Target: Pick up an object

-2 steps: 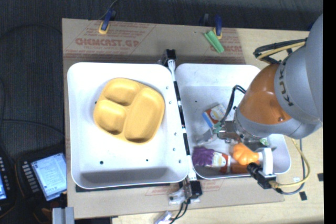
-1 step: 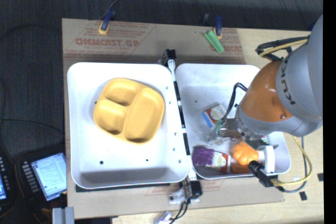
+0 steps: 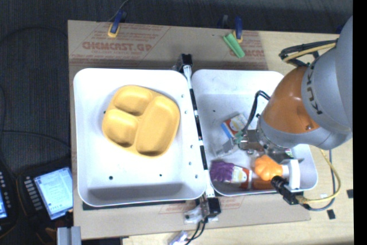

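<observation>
In the right bin (image 3: 229,80) my gripper (image 3: 245,142) reaches down from the grey arm with its orange band (image 3: 292,106). It hangs just below a small white packet with red and blue print (image 3: 234,124). Close to the bin's front wall lie a purple object (image 3: 225,171) and, to its right, an orange rounded object (image 3: 267,168) with a dark reddish piece (image 3: 250,179) between them. The arm's wrist hides part of the bin floor to the right. No object shows between the gripper's tips.
The left bin (image 3: 92,181) holds a large yellow lumpy object (image 3: 141,119). A green clip (image 3: 234,45) and a blue clip (image 3: 117,24) sit on the cardboard base behind the bins. A black divider (image 3: 194,117) runs between the bins.
</observation>
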`<state>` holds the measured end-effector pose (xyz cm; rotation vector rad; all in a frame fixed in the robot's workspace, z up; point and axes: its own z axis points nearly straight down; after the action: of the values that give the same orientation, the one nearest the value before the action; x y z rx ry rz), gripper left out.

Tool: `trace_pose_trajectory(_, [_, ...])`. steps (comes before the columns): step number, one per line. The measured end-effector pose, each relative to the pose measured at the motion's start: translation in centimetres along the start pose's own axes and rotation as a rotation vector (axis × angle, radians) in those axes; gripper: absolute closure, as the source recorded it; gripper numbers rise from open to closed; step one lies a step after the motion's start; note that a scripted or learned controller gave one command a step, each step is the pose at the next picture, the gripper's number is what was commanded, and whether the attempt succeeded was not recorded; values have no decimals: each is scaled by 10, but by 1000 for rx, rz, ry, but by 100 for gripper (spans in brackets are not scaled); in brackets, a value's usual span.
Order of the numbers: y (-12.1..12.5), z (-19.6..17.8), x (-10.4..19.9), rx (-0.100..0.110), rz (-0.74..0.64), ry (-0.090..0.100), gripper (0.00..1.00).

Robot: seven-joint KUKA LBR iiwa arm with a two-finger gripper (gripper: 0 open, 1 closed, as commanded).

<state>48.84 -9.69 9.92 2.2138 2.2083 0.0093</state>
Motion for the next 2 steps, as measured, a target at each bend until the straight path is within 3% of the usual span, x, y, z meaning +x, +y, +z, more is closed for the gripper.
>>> trace_pose_trajectory(1, [-2,11,-10,8,-6,9,0])
trace_pose_trajectory(2, [-2,11,-1,3,1,-2,0])
